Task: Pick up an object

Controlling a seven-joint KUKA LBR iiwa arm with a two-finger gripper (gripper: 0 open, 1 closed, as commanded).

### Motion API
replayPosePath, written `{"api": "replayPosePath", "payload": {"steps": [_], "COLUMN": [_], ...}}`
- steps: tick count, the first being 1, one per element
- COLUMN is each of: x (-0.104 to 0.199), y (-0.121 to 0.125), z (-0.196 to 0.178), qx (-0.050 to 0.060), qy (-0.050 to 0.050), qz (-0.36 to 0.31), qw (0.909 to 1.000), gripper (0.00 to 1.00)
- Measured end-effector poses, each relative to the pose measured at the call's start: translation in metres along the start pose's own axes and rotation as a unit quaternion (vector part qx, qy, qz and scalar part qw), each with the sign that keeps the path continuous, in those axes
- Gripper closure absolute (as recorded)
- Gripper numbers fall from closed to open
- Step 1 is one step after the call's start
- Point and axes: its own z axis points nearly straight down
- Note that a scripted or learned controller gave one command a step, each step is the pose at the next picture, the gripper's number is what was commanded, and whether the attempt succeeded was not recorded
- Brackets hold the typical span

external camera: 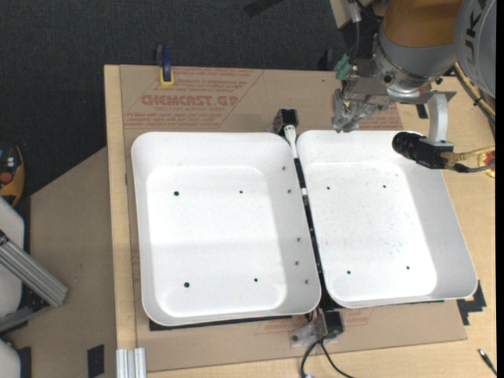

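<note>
The surface, a brown board printed with red lettering, fills most of the frame. Two shallow white bins sit side by side on it: the left bin and the right bin, rims touching at centre. No loose object is visible in either bin. The arm enters at upper right. Its end effector hangs at the right bin's upper-left edge; finger state cannot be told.

Both bins, the left and the right, look like smooth white plastic with a faint sheen. They sit on a matt brown board printed with red lettering. The gripper looks like dull grey metal.
</note>
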Motion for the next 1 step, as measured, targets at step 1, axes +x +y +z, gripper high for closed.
{"api": "replayPosePath", "payload": {"steps": [1], "x": [0.0245], "y": [0.0084], "z": [-0.1268], "qx": [-0.01], "qy": [0.0], "qz": [-0.001], "qw": [1.0], "gripper": [1.0]}}
